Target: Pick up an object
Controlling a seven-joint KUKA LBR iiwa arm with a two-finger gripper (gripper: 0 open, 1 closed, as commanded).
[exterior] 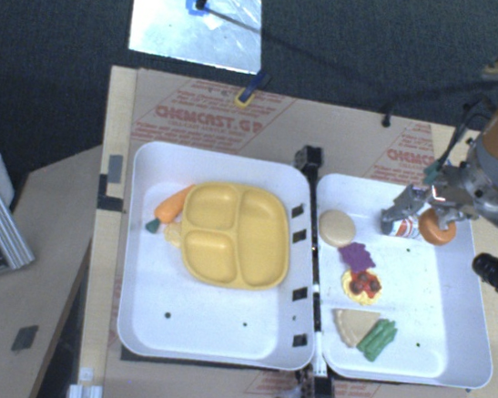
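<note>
Right now, you have gripper [409, 216] low over right bin's [457, 352] far corner, beside orange toy fruit [437, 229] and red-white item [402, 228], perhaps can. Jaw state: cannot tell. Nothing visibly held. Yellow divided plate [229, 235] fills left bin [140, 252], so loose picks lie right.

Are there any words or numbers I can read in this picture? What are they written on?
"CHEMCAST GP" as best it reads, in red, printed backwards on the brown sheet under the bins.
The same red print at the sheet's top right: too blurred to read.
Red print on the sheet's front edge: too small to read.
</note>
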